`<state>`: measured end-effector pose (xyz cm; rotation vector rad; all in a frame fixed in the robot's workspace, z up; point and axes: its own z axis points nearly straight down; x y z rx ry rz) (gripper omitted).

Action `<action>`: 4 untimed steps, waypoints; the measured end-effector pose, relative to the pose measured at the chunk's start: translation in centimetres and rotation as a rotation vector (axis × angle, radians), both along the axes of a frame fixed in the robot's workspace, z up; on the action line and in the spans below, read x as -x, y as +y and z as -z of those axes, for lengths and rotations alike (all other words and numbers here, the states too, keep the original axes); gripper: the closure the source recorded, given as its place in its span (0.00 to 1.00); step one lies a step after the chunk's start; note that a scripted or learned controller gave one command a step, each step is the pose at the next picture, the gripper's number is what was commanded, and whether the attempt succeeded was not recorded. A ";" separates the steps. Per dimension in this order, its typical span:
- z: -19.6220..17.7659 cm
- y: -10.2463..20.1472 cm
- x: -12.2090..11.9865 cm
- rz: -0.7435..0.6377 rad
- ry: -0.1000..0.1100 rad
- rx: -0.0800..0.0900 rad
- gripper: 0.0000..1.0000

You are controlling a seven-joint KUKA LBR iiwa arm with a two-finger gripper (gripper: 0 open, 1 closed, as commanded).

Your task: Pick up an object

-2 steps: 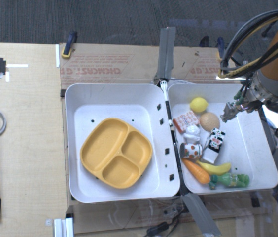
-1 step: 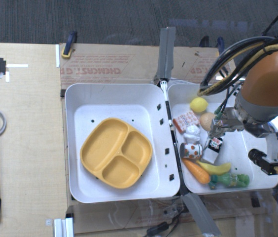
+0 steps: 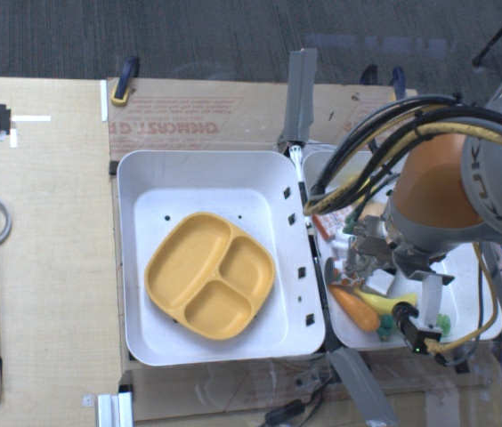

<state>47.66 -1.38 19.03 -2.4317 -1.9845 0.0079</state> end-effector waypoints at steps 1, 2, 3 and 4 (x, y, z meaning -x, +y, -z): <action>-3.0 -7.0 -0.1 0.055 -0.002 0.002 0.00; 0.0 -3.2 0.0 -0.100 -0.001 0.000 0.00; -0.8 -3.3 0.0 -0.098 0.002 0.001 1.00; -6.8 -5.9 -0.9 0.203 -0.002 0.003 1.00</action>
